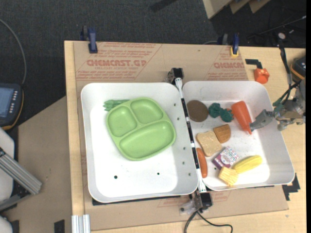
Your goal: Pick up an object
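In the right bin point(279, 144), nearest the camera, lie a ribbed yellow corn cob point(247, 163), a purple packet point(226, 157) and a slim red sausage point(202, 162). Farther back sit tan bread slices point(209, 141), a round brown patty point(197, 110), a knobbly green piece point(220, 112) and a smooth orange carrot point(241, 114). The metal hand point(265, 119) hovers beside the carrot; whether it is clenched I cannot tell.
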Robot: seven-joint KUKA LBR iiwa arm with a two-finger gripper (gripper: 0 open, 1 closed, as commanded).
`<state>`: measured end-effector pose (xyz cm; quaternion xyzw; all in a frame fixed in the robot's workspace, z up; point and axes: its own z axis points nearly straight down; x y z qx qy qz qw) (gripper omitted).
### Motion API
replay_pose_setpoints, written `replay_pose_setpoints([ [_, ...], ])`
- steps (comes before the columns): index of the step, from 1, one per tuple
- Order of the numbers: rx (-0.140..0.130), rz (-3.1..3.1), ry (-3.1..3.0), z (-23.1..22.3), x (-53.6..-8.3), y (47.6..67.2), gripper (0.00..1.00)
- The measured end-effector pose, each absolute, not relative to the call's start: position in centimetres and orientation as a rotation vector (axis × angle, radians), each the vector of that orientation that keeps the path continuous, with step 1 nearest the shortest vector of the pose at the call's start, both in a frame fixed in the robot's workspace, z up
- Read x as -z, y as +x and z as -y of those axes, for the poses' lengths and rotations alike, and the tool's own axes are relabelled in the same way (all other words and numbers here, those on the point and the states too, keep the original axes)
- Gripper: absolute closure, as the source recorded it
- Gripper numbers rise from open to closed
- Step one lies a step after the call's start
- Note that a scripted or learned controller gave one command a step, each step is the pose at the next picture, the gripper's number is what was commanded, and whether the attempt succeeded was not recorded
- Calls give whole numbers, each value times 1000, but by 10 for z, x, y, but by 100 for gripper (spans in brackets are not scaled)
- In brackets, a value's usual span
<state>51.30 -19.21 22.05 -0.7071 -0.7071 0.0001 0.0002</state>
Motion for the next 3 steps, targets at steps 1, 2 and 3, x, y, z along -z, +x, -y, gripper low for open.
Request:
replay_pose_setpoints([
  [1, 11, 2224, -2221, 179, -81, 584, 0],
  [2, 10, 2231, -2228, 182, -99, 584, 100],
  [3, 6, 2231, -2224, 124, -89, 577, 100],
])
